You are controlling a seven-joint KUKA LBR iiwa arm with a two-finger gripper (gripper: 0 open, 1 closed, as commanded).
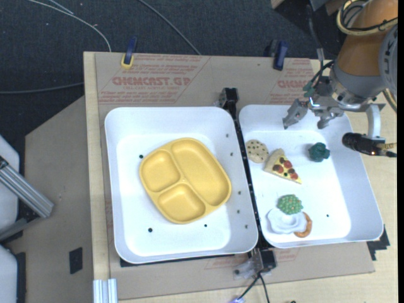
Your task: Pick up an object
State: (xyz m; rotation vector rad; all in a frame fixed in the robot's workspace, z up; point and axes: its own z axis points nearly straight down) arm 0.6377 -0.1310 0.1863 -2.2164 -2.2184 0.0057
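Reading the board: red print on the brown board (189,74) under the bins spells "CHEMCAST GP", seen once behind the left bin and again, partly cut off by the arm, behind the right bin; the smaller red lines around it are too fine to read.
Bins: two shallow white bins side by side on the counter, left bin (126,232) and right bin (360,213), their inner rims just beside each other.
Left bin contents: one yellow divided plate (184,179) with three compartments, lying tilted near the middle.
Right bin contents: five small toy foods, counted below.
Cookie (256,150): one, speckled tan, near the bin's left wall.
Pizza slice (282,166): one, with red dots, just beside the cookie.
Green piece (318,151): one, dark green, lying alone toward the bin's right side; its kind I cannot tell.
Broccoli floret (290,204): one, light green, resting on a white piece (282,223).
Pretzel (304,227): one, orange-brown, touching the white piece at the near end.
Clamps: two blue clamps on the board's far edge, left clamp (129,52) and right clamp (278,54).
Arm: one grey arm with an orange band (369,24), reaching in from the right.
Gripper (309,116): over the far end of the right bin, jaws spread apart with nothing between them, well apart from the foods.
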